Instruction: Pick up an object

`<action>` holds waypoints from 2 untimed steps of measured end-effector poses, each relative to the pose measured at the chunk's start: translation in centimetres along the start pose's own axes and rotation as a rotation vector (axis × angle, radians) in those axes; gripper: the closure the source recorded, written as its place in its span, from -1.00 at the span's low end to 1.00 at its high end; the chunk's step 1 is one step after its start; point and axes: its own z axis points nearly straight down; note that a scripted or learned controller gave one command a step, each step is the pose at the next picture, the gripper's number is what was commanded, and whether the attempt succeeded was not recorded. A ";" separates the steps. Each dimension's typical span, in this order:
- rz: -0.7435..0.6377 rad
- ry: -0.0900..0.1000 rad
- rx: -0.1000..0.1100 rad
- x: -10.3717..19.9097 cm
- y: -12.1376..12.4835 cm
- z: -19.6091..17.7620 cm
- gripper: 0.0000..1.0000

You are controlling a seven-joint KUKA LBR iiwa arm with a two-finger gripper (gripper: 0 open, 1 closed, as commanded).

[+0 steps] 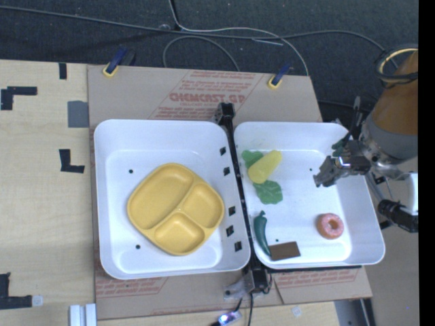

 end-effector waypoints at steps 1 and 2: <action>0.000 0.000 0.000 0.0 0.1 -4.5 1.00; -0.005 0.002 0.005 5.8 1.7 -3.8 1.00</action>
